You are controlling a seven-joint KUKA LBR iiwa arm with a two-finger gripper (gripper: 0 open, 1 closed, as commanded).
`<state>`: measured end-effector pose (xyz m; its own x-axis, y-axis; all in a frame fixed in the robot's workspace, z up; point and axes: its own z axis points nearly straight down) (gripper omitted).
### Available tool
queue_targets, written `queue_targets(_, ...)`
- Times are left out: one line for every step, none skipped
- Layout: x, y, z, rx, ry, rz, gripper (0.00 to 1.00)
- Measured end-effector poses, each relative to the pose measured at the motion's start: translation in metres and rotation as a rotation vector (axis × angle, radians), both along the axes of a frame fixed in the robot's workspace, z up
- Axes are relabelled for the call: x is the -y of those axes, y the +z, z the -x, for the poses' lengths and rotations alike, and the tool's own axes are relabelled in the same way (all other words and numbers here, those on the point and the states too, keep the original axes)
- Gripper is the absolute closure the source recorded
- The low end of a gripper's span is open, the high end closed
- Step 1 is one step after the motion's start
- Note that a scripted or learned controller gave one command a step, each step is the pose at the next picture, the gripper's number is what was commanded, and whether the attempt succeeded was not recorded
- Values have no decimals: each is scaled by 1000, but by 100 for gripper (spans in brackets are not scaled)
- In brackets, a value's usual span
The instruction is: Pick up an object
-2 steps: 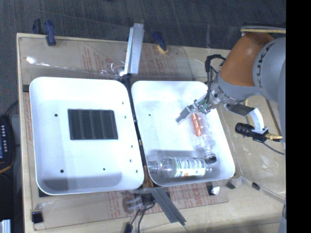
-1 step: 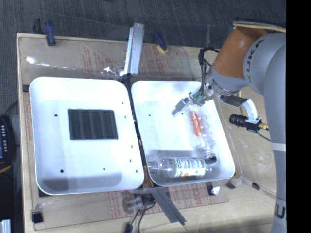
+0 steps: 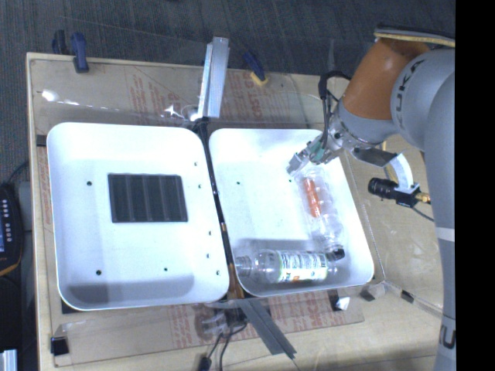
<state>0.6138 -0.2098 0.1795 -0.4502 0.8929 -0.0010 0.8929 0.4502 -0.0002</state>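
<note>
In the right bin (image 3: 255,207) a clear plastic bottle with an orange label (image 3: 318,204) lies lengthwise near the right wall. A second clear bottle with a white and green label (image 3: 288,266) lies along the bin's front wall. A dark grey ridged rectangular block (image 3: 147,198) rests flat in the left bin (image 3: 77,230). My gripper (image 3: 305,160) hangs low over the right bin's back right part, just at the far end of the orange-label bottle. Nothing is visibly held in it.
The arm's orange band and grey wrist (image 3: 379,83) lean in over the right bin's back right corner. A metal bar (image 3: 213,79) stands behind the seam between the bins. Blue clamps (image 3: 77,49) sit on the bench's back edge.
</note>
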Motion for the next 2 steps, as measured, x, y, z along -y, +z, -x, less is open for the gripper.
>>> queue_targets(-1, -22, -44, 1, 100, 0, 100)
queue_targets(-1, -22, -44, 1, 101, 0, 0)
